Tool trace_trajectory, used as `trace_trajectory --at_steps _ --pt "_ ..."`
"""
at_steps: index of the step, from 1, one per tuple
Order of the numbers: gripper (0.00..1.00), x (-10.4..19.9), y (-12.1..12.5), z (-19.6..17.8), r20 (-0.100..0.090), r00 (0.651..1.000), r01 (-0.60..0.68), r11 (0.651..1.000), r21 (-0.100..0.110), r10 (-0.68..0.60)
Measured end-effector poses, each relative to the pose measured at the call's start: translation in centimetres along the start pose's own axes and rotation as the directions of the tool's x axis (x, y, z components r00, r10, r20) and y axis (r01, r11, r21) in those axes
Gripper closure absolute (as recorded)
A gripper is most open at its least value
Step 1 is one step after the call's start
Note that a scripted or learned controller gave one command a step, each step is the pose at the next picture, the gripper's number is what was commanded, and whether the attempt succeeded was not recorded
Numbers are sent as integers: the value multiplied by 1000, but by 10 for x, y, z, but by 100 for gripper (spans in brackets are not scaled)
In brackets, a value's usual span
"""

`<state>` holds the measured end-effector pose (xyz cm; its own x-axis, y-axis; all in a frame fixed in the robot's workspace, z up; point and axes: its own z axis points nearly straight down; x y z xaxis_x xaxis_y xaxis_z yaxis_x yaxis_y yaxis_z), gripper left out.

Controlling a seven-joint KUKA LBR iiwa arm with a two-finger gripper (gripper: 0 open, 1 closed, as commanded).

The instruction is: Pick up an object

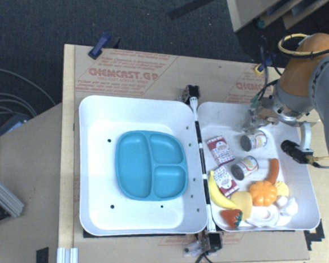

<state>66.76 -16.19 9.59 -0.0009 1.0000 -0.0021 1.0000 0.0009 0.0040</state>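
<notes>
My gripper [255, 119] hangs at the top of the right bin [305, 216]. I cannot tell how it is set. A small can [253, 141] lies just below, at six o'clock, pointing toward three o'clock.

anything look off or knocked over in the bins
Two small metal cans lie tipped on their sides in the right white bin, amid jumbled toy food. The blue divided plate sits flat, slightly askew.

A blue sectioned plate [150, 165] lies in the left white bin [95, 117], and a blue clamp [99, 46] sits at the desk [129, 71] corner.
</notes>
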Motion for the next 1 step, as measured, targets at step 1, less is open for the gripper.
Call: trace_trajectory --at_steps 1 --pt "0 0 0 0 0 1000 0 1000 1 0"
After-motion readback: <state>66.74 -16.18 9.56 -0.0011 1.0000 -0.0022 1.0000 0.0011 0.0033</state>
